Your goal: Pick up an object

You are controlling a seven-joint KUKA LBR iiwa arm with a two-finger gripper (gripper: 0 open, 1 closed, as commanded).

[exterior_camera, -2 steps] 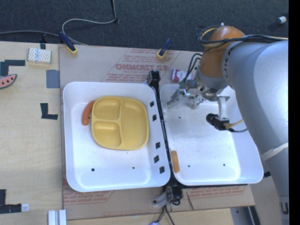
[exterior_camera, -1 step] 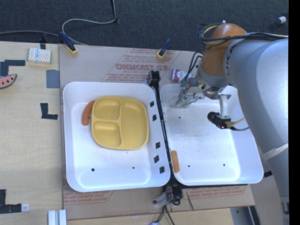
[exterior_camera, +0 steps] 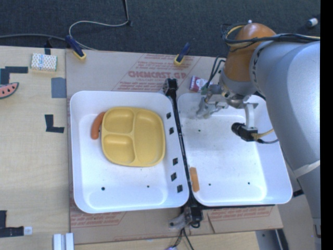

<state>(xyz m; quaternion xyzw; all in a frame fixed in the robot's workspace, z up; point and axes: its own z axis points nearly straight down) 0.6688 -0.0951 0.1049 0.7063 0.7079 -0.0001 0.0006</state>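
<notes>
The grey arm (exterior_camera: 291, 87) reaches in over the right bin (exterior_camera: 234, 155), its gripper (exterior_camera: 205, 108) low near that bin's far left corner; whether it is open or closed cannot be told. In the left bin (exterior_camera: 125, 191) a yellow divided plate (exterior_camera: 133, 136) lies flat with an orange sausage-like piece (exterior_camera: 96, 126) touching its left edge, long axis running near to far. A smaller orange piece (exterior_camera: 194, 179) lies in the right bin by the divider, also lengthwise near to far, well apart from the gripper.

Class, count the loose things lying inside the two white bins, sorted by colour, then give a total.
Yellow: 1, the divided plate in the left bin
Orange: 2, a carrot-like piece beside the plate, and another orange piece in the right bin
Total: 3
</notes>
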